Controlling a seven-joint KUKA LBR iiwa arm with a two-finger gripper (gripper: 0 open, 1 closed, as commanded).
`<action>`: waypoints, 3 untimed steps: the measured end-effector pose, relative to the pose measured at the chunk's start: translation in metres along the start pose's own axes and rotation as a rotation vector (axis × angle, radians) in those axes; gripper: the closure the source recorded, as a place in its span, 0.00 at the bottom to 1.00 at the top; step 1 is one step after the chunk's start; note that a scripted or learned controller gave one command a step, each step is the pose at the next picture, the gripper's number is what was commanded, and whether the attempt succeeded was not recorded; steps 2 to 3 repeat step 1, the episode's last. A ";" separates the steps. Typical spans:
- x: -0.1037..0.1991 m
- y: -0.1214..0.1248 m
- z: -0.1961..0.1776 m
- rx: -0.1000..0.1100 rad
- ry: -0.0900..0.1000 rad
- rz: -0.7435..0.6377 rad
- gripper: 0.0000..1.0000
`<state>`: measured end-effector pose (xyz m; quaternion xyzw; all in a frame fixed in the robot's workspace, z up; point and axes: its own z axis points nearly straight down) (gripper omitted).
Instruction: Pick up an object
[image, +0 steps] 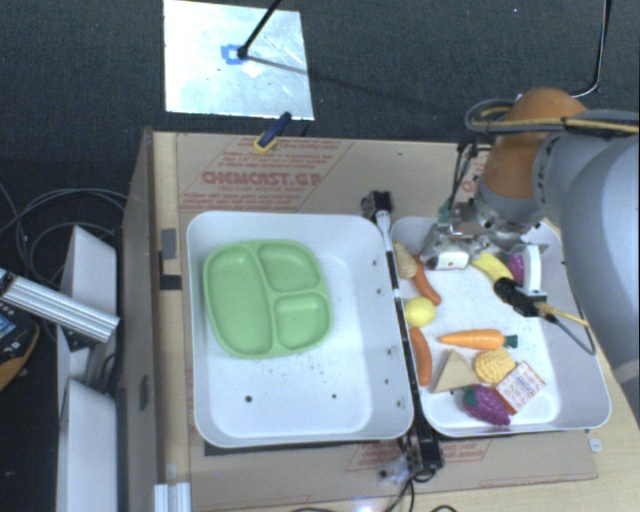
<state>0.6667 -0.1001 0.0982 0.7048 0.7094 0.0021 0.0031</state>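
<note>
Gripper (455, 247) state cannot be told; it sits low over the far end of the right bin (580, 395). Nearest lie a purple toy (486, 404) and a corn cob (492, 366). Beyond, an orange carrot (472, 339) lies crosswise, tip pointing left. Farther, a lemon (420, 313), then a banana (492, 267) beside the gripper.

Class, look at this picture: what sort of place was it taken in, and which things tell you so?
Probably a robotics lab bench, not a kitchen: a grey arm reaches over two white bins, the food is plastic toys, and loose cables lie on dark carpet.
</note>
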 end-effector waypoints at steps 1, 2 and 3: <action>0.072 -0.058 -0.088 0.004 0.002 0.002 1.00; 0.072 -0.058 -0.088 0.004 0.002 0.002 1.00; 0.072 -0.058 -0.088 0.004 0.002 0.002 1.00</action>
